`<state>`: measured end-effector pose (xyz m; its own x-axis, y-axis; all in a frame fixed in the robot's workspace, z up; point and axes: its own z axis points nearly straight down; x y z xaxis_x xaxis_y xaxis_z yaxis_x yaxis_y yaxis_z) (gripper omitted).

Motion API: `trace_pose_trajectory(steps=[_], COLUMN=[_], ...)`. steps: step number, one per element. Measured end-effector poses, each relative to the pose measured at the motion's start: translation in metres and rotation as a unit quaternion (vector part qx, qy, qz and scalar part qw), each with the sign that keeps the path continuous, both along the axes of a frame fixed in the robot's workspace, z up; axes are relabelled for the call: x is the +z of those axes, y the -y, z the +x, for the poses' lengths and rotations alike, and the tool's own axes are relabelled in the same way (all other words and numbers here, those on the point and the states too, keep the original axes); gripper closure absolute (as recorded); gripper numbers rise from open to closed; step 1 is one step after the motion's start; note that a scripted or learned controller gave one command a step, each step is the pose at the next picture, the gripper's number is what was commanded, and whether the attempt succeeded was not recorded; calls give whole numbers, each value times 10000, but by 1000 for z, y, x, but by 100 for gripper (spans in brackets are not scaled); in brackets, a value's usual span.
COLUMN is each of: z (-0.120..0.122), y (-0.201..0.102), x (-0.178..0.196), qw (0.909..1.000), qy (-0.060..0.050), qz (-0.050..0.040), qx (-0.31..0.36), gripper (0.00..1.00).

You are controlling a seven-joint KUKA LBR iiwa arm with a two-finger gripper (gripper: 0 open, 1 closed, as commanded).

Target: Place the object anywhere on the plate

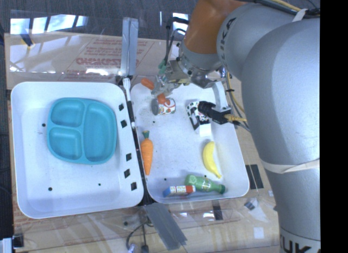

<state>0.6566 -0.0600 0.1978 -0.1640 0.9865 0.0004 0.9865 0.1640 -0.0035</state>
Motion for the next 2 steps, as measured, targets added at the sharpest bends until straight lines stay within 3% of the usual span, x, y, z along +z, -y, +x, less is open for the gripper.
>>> trace_pose_trajectory(steps=[1,2], z=[-8,-8], y=[-87,-87], x=[-5,-5], qw=[9969,9969], qy=[-12,-11], qz=[1,1], qx=[782,781], gripper=[100,0])
